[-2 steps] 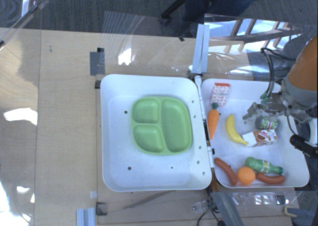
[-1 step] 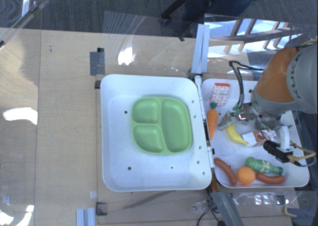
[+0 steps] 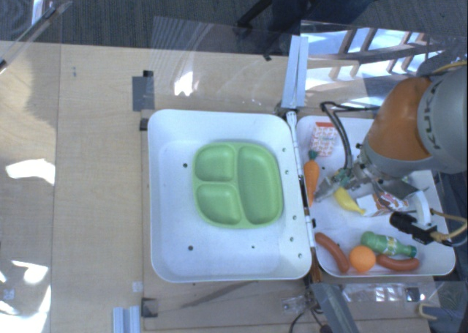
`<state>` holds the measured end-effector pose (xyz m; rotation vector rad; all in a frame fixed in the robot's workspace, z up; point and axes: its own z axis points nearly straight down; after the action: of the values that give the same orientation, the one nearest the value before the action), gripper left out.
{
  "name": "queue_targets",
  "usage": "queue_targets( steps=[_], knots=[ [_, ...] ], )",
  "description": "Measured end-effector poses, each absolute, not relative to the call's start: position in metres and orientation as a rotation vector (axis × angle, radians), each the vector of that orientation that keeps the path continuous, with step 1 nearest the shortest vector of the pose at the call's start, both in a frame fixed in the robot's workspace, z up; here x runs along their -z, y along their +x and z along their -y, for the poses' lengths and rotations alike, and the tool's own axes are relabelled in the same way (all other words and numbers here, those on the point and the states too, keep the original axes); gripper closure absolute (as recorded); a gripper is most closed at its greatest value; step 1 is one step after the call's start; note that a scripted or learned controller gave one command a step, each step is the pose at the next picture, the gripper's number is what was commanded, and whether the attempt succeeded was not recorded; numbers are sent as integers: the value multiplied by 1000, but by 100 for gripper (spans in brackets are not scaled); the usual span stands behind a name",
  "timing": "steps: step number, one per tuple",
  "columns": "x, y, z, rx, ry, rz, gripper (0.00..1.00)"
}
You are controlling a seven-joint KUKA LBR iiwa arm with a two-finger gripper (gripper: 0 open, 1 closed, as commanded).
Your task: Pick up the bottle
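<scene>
The bottle (image 3: 389, 244) is green with a label and lies on its side near the front of the right bin (image 3: 446, 269). My gripper (image 3: 349, 180) hangs under the orange band of the arm (image 3: 398, 123), over the middle of that bin. It is just above a yellow banana (image 3: 349, 201), up and to the left of the bottle and apart from it. Nothing shows between the gripper and the bottle except a black part (image 3: 409, 225) on a cable.
In the right bin lie a carrot (image 3: 311, 178), a sausage (image 3: 333, 252), an orange ball (image 3: 362, 259), a second sausage (image 3: 398, 263) and a printed packet (image 3: 322, 138). The left bin (image 3: 172, 251) holds a green divided plate (image 3: 238, 184).
</scene>
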<state>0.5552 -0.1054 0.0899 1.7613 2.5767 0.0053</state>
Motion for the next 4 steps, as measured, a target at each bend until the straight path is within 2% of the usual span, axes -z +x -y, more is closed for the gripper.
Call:
queue_targets(
  steps=[1, 2, 3, 4],
  knots=[
    [-91, 493, 100, -3, 1661, -2635, 0],
    [-88, 578, 134, -8, 1750, -2592, 0],
    [-90, 493, 92, -11, 1400, -2791, 0],
    [-89, 566, 109, -11, 2079, -2340, 0]
  ],
)
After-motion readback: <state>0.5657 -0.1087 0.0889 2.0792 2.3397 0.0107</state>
